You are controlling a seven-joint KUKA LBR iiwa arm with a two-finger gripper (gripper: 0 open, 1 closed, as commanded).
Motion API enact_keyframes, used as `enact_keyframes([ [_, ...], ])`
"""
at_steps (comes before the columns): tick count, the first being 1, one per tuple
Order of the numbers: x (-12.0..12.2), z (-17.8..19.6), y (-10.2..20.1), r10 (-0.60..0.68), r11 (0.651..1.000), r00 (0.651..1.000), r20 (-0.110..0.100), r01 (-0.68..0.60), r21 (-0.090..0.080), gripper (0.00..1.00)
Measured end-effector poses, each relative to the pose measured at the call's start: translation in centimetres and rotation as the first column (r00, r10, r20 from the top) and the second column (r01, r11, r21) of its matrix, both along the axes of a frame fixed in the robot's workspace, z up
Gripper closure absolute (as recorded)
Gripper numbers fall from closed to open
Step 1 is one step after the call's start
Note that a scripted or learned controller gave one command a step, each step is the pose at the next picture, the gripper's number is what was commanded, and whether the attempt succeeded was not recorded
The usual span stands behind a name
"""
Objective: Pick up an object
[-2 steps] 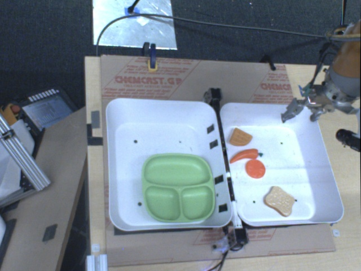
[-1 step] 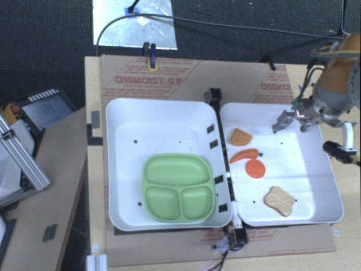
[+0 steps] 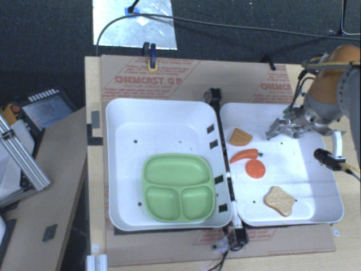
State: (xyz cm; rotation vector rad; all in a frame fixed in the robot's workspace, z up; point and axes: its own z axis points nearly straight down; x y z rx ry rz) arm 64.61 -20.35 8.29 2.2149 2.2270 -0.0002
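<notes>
Dark carpet floor around wooden bench (image 3: 186, 72); two shallow white plastic bins on it. Left bin (image 3: 121, 151): green three-compartment plate (image 3: 177, 186). Right bin (image 3: 321, 208): orange wedge (image 3: 241, 136), orange-red carrot (image 3: 244, 155), red disc (image 3: 255, 169), tan toast slice (image 3: 280, 200). Pincer (image 3: 285, 129) at bin's 1 o'clock, nothing held; open or closed, cannot tell. Best target: orange wedge, nearest at pincer's 9 o'clock; centre over it, descend straight.

Two white bins (image 3: 163, 110), one green divided plate (image 3: 178, 186), four toy food pieces (image 3: 255, 169), all in the right bin

Claw (image 3: 284, 128) above right bin (image 3: 321, 213) — four food pieces.
</notes>
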Motion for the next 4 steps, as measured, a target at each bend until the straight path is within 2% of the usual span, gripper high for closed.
enact_keyframes([
  [1,0.2,1.4,0.0,0.002,1.0,1.0,0.006,-0.002,-0.002,1.0],
  [3,0.3,14.1,0.4,0.001,1.0,1.0,0.007,-0.001,-0.001,1.0],
  [4,0.4,13.0,0.4,0.001,1.0,1.0,0.003,-0.001,-0.001,1.0],
])
